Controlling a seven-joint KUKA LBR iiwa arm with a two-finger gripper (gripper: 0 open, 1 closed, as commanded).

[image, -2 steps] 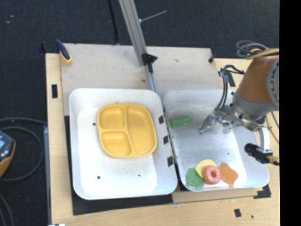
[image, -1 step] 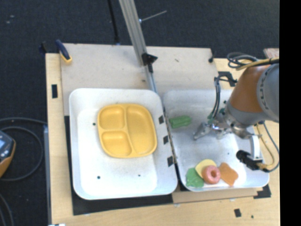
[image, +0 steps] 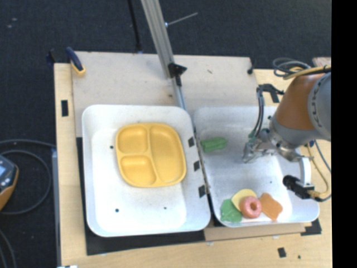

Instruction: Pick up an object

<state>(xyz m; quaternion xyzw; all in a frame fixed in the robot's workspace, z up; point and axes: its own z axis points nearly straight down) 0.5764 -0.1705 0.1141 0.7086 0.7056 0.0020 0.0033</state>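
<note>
I see my gripper [image: 252, 151] low over the right bin [image: 234, 177]; whether it is spread I cannot tell. The nearest object, a green piece [image: 213, 144], lies just to its left, long axis pointing toward it.

A single fixed camera looks down at a slant on the counter [image: 111, 82] (from fairly high up), taking in both white bins [image: 100, 205] and surrounding dark floor [image: 56, 15].

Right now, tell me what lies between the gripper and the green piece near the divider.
Only bare white bin floor lies between the gripper and the green piece, as the camera view shows.
</note>
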